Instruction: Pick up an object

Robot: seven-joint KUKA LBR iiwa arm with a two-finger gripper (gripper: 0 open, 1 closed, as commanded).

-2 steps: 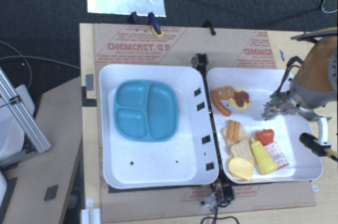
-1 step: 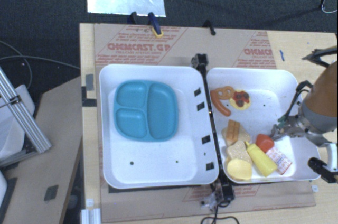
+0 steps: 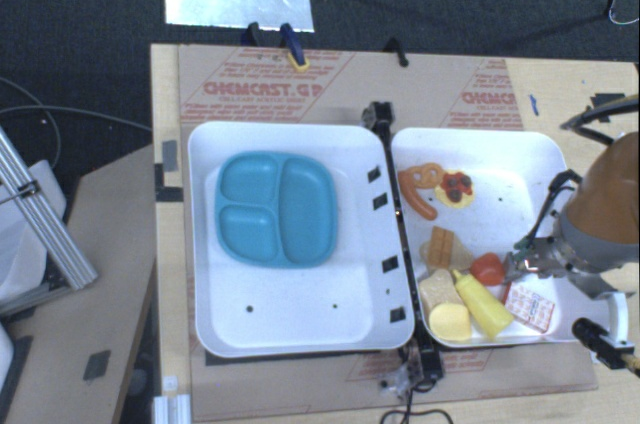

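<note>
My gripper reaches in from the right and hovers low over the right bin, just right of a red tomato-like piece. Below it lies a red-and-white packet. A yellow mustard bottle lies slanted beside a pale yellow round piece and a beige bread piece. A tan cracker sits above them. Farther back are an orange pretzel and sausage and a small yellow-and-red piece.
The left bin holds a blue divided plate. A black divider separates the bins. The arm's grey-orange body covers the right bin's right edge. Cardboard lies under the bins.
</note>
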